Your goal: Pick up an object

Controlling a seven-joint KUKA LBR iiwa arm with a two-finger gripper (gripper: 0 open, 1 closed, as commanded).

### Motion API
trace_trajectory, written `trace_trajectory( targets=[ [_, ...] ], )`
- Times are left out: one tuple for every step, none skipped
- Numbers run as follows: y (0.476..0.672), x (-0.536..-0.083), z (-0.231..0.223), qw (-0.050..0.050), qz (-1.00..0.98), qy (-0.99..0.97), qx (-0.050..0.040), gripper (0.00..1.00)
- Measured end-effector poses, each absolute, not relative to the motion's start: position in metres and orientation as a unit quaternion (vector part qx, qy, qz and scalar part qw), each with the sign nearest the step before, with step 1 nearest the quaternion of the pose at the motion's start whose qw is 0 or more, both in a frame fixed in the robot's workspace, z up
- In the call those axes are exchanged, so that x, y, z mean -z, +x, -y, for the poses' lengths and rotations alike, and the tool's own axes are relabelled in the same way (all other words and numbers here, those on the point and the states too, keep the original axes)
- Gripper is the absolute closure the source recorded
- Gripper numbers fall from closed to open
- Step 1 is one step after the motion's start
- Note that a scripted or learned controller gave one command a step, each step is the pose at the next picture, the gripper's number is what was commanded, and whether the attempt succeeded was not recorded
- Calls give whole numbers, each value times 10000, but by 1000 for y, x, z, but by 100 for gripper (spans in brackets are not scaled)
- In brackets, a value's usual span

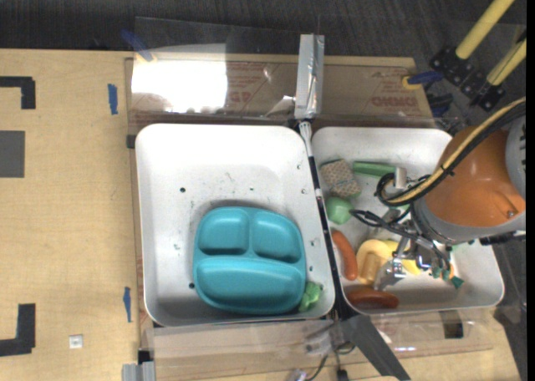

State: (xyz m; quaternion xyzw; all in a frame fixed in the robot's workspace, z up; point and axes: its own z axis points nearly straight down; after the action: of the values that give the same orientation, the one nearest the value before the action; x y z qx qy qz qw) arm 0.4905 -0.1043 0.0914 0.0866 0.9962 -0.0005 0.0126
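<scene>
Reaching in from the right, the arm (481, 183) hangs low over the right bin (485, 287), its gripper (399, 269) down among the clutter near the front edge; whether it is apart or together cannot be told. Just beside it lies a yellow toy (374, 251), with an orange carrot (344, 254) along the left wall and a red piece (372, 297) at the front edge. A sponge (338, 175) sits toward the back left corner. A teal divided plate (249, 261) fills the front of the left bin (167, 162).
</scene>
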Motion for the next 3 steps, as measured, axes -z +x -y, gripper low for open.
trace_trajectory(
  targets=[
    [610, -89, 117, 67, -9895, 1446, -2, 0],
    [540, -90, 103, 57, -9923, 1240, 0, 0],
    [537, -90, 102, 83, -9984, 556, 10, 0]
  ],
)
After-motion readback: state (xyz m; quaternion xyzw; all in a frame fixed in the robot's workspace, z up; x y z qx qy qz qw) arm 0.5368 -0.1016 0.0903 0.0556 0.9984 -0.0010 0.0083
